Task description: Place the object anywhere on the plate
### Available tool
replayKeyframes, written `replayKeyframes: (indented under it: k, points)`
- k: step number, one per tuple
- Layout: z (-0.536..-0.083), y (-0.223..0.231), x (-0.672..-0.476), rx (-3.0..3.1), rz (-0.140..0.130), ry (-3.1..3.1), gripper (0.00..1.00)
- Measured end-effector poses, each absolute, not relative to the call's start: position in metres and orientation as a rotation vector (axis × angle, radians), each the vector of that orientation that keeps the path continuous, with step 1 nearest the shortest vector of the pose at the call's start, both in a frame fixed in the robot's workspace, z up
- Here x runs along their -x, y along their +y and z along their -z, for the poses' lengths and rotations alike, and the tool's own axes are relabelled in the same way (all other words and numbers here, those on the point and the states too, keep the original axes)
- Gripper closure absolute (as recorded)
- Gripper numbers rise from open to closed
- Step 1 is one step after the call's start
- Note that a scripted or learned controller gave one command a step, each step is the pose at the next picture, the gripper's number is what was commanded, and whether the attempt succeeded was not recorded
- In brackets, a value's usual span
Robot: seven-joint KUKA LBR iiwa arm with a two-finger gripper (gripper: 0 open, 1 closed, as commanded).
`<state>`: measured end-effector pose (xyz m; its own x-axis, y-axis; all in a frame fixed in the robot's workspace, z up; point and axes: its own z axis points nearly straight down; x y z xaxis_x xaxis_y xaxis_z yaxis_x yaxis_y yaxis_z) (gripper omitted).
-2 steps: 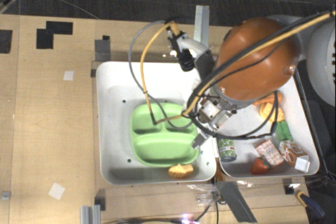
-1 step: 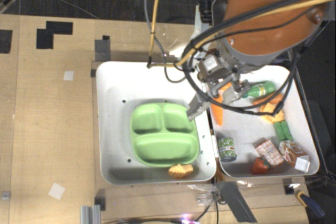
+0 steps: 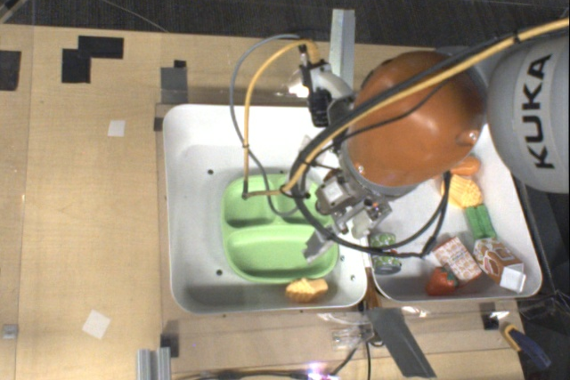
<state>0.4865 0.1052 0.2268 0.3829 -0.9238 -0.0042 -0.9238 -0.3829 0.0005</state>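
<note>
Looming over everything is the arm (image 3: pixel 499 120), a glossy orange dome and smooth grey casing lettered KUKA, closest to the lens and blocking the seam where the two bins meet. Yellow and black cables loop off it, draping across the left bin (image 3: pixel 191 191), a shallow white tub with rounded corners and a matte finish. Down below the wrist, the gripper (image 3: pixel 322 243) hangs over the right end of the plate (image 3: pixel 267 236), and its metal fingertip looks to be right at the plate's surface; how wide it is spread, or whether anything is pinched there, I can't make out from this angle. That plate is lime-green plastic, smooth, divided into compartments. Just off its near edge, on the bin floor, lies a golden pastry-like item (image 3: pixel 307 288), lumpy and crusty, not on the plate. Over in the right bin (image 3: pixel 525 218) there's a jumble: a red tomato-shaped piece (image 3: pixel 442 281), a printed packet (image 3: pixel 457 257), a brown carton (image 3: pixel 497 261), a green block (image 3: pixel 479 221) and an orange ridged piece (image 3: pixel 461 189).
</note>
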Motion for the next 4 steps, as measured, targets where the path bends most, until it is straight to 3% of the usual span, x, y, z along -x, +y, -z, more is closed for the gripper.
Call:
replayKeyframes:
  k: [1,2,3,4]
  points:
    - [-0.241,0.108,-0.489,2.604,0.007,1.734,1.00]
    - [-0.294,0.089,-0.489,2.859,0.008,1.286,1.00]
    - [-0.245,0.112,-0.495,3.023,0.001,0.839,1.00]
    - [-0.274,0.091,-0.509,3.122,0.005,0.316,1.00]
